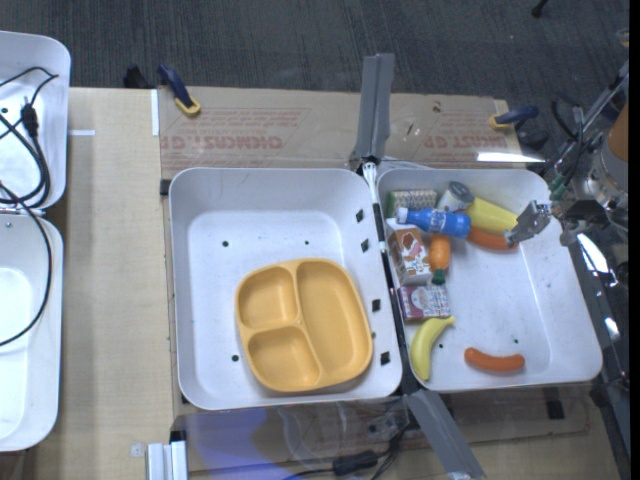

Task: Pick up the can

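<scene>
The can (pixel 458 196), small and silver-topped, lies at the back of the right bin (pixel 540 308), wedged between a blue bottle (pixel 436 221) and a yellow banana-shaped toy (pixel 492 212). My gripper (pixel 527 224) hangs low at the bin's right side, just right of an orange sausage (pixel 490 239). It is about a hand's width right of the can and slightly nearer the front. It touches neither the can nor the sausage that I can make out. Nothing shows in its grasp.
The right bin's left side also holds a striped packet (pixel 414 200), a brown carton (pixel 408 255), a small orange fruit (pixel 440 253), a pink box (pixel 422 300), a banana (pixel 427 344) and another sausage (pixel 494 361). The left bin (pixel 200 268) holds a yellow divided plate (pixel 300 323).
</scene>
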Robot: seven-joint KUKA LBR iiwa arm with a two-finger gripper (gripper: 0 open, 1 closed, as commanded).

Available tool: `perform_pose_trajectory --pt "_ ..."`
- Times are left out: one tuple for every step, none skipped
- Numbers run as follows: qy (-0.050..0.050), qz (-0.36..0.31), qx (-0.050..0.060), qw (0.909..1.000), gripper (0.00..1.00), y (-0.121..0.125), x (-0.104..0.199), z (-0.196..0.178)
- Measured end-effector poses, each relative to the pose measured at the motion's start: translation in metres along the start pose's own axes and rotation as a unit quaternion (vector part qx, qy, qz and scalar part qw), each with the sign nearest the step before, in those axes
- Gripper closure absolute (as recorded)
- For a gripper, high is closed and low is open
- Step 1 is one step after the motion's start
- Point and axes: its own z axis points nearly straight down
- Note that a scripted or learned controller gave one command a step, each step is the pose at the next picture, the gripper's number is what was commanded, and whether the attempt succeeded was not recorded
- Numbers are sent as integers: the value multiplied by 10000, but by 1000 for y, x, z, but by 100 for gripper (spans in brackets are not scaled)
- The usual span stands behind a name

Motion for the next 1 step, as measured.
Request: perform_pose_trajectory --pt "81 844 52 9964 0 -36 -32 132"
